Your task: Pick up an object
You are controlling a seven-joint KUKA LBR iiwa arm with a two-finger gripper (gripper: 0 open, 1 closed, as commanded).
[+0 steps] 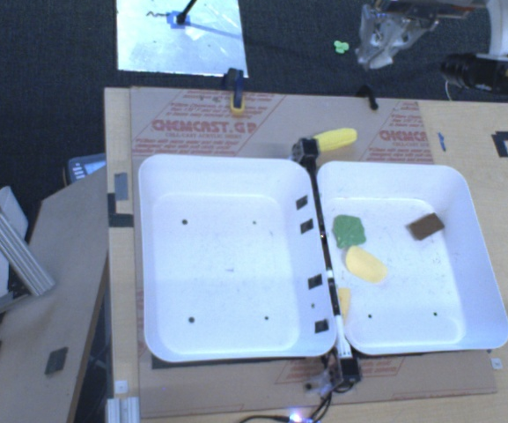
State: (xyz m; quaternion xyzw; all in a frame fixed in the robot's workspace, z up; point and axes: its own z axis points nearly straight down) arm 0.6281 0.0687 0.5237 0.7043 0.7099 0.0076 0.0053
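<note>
Nearest the camera, at six o'clock, a tangle of wires (pixel 328 384) sits at the foot of the seam where the two bins meet. The left bin (pixel 161 320) and the right bin (pixel 482 320) lie side by side on the brown board (pixel 201 123), joined by a dark strip with clips (pixel 320 254). In the right bin, a small yellow piece (pixel 344 301) lies against the seam wall at about seven o'clock of that bin; just beyond it is a yellow oval object (pixel 365 265), and touching its far edge — or very nearly — a green object (pixel 349 230). A brown block (pixel 425 226) rests apart from these, toward three o'clock of the bin, tilted. Past the bins at twelve o'clock, a yellow-handled tool (pixel 333 139) lies on the board at the head of the seam, and a yellow-and-blue clamp (pixel 235 93) stands at the board's far edge. Farther still, a shiny metal sheet (pixel 179 25) lies on the dark floor at eleven o'clock. The gripper (pixel 379 47) hangs at one o'clock, well beyond the right bin, over the floor near a small green scrap (pixel 342 47) — nothing stands between it and the bin; its opening I cannot tell.
</note>
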